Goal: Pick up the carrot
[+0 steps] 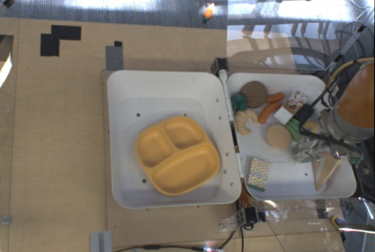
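The carrot [269, 112] is a short orange stick lying aslant in the upper middle of the right bin [293, 185], just below a second, redder orange stick [275, 97]. The arm's orange band [358, 101] is at the right edge. My gripper [309, 153] hangs low over the right half of that bin, right of and below the carrot and well apart from it. Its metal tip is tangled with glare and cables, and nothing of the carrot is in it.
Around the carrot lie a brown round patty [254, 92], a green piece [238, 102], a pale croissant [243, 122], a tan disc [279, 137], a small printed box [296, 101], a patterned packet [258, 173] and a cheese wedge [326, 170]. The left bin [126, 128] holds a yellow divided plate [177, 155].
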Robot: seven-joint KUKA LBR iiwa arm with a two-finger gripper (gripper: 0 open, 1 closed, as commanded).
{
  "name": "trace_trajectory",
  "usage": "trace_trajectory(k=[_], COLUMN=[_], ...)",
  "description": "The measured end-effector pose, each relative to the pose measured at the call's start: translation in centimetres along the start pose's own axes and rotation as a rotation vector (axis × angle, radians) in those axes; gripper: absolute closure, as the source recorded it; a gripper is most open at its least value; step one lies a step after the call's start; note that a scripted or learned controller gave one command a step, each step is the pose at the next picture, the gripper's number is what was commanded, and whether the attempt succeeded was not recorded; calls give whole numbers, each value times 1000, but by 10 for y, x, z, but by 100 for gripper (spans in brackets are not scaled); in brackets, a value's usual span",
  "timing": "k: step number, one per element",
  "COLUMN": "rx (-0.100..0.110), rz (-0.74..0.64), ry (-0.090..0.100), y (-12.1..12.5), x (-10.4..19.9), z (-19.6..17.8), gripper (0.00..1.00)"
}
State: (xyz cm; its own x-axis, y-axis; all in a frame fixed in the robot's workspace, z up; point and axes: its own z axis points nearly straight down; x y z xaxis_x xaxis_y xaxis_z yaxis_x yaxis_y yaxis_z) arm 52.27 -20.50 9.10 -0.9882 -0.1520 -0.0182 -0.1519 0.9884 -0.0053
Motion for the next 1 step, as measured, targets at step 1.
trace_trajectory(k=[1], rx=[-1], rz=[-45], ry=[1], y=[-12], x=[-85], z=[3], gripper=[100])
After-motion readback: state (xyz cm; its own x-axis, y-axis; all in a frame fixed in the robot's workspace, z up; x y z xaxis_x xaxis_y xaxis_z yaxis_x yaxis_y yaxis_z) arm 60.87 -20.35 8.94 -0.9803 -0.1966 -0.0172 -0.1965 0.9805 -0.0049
